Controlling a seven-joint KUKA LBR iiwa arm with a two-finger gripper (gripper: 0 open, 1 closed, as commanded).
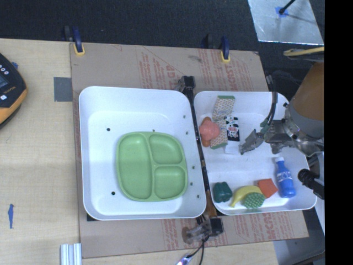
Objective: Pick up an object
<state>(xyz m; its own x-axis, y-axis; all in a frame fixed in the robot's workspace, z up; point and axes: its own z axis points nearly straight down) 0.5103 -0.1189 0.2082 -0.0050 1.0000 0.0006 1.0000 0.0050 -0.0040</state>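
Bottle point(284, 178) is lying just below-right of the gripper point(249, 144), whose fingers are hanging slightly parted, holding nothing.

Legible text: none. Cardboard sheet point(165, 70) under the bins carries faint red printed lines running diagonally near its top edge and again along its bottom right edge; characters too blurred to read. Small black-and-white carton point(233, 130) in the right bin point(259, 101) shows dark marks, not legible. Patterned packet point(223, 108) beside it: printed pattern, no readable words.
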